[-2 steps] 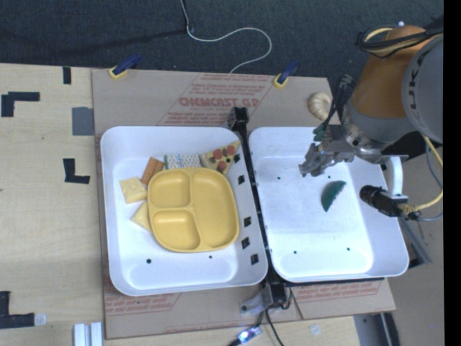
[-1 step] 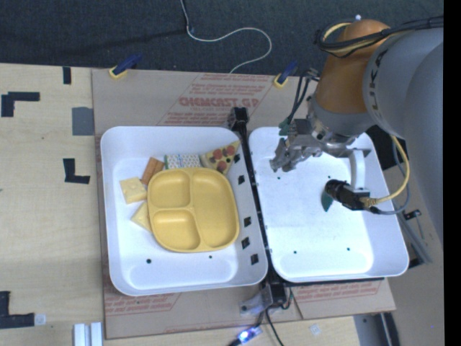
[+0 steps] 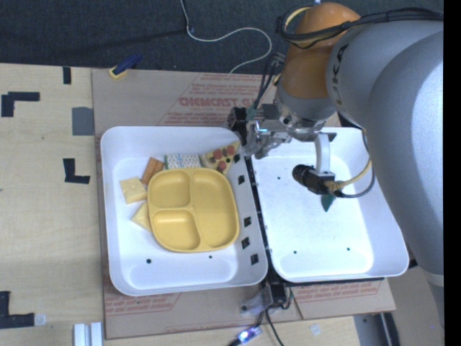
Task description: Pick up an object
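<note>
A yellow plastic divided plate (image 3: 193,209) lies flat in the left white bin (image 3: 115,193), covering most of the floor and resting over tan cracker-like pieces (image 3: 134,189) and small patterned items (image 3: 216,156) crowded toward the far wall. The grey arm's gripper (image 3: 263,137) hangs above the divider between the bins, near the patterned items; whether it is apart or together cannot be told. The right white bin (image 3: 360,258) sits alongside.

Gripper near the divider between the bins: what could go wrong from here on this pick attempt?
1. The gripper sits by the left bin's right wall, so a descent may strike the rim.
2. The yellow divided plate covers most smaller pieces; only edges like the cracker show, inviting a missed grasp.
</note>
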Robot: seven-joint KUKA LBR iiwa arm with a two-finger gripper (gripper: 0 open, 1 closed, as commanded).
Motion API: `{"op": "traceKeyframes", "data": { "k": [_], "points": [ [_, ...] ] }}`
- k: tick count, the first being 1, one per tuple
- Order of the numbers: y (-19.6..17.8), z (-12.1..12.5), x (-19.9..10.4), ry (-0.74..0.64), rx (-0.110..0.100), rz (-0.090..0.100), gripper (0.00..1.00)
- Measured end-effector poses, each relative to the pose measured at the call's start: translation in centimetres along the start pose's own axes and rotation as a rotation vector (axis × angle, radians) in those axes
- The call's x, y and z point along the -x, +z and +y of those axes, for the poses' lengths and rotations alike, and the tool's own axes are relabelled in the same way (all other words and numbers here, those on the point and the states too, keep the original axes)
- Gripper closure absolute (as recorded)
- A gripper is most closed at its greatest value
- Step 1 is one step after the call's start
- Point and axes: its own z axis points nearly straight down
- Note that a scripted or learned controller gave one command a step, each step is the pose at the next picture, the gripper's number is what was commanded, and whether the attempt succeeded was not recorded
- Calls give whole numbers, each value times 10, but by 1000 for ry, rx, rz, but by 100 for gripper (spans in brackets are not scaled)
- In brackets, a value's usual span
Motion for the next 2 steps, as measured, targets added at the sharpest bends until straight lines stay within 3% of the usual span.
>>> {"op": "traceKeyframes", "data": {
  "k": [1, 2],
  "points": [
    [2, 7, -52, 1, -1, -1, 100],
    [2, 18, -63, 5, -1, -2, 100]
  ]
}}
